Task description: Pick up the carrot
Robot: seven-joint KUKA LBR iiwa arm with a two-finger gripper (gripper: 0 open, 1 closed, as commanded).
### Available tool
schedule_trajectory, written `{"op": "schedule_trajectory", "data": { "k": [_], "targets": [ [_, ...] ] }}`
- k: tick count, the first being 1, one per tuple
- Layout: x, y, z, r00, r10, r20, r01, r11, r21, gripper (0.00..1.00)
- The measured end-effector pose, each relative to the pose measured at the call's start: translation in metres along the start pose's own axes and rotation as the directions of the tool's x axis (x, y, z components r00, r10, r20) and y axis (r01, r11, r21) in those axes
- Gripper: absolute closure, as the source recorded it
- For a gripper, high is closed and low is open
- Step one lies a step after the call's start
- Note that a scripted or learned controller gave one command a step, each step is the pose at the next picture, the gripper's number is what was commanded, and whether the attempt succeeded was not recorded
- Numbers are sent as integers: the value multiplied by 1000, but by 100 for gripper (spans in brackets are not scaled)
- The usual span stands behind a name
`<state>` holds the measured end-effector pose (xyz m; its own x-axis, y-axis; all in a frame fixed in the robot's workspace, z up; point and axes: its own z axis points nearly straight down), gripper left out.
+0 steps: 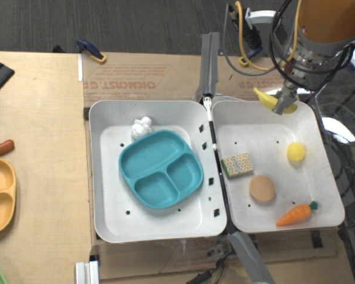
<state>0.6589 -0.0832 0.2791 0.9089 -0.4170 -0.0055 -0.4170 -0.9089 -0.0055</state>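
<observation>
The orange carrot [295,214] with a green top lies in the right bin [325,158], near its front right corner, with the green end pointing right. My gripper [283,103] hangs at the bin's far edge, well behind the carrot, right against a yellow banana-like piece [265,98]. The wrist hides how the gripper stands around that piece.
In the right bin there are also a yellow ball [296,152], a tan round disc [262,189] and a speckled block [237,165]. The left bin [103,158] holds a teal divided plate [160,168] and a small white object [142,126]. Cables hang behind the bins.
</observation>
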Motion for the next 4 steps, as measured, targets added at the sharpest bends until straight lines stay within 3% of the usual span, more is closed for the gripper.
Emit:
{"op": "schedule_trajectory", "data": {
  "k": [1, 2, 3, 4],
  "targets": [
    [-19, -40, 32, 974, -225, 0, 225, 974, -3, 100],
    [-29, -63, 49, 987, 162, 0, -162, 987, -2, 100],
    [-40, -86, 11, 997, -83, -1, 83, 997, -2, 100],
    [-21, -47, 0, 977, -212, -3, 212, 977, -2, 100]
  ]
}}
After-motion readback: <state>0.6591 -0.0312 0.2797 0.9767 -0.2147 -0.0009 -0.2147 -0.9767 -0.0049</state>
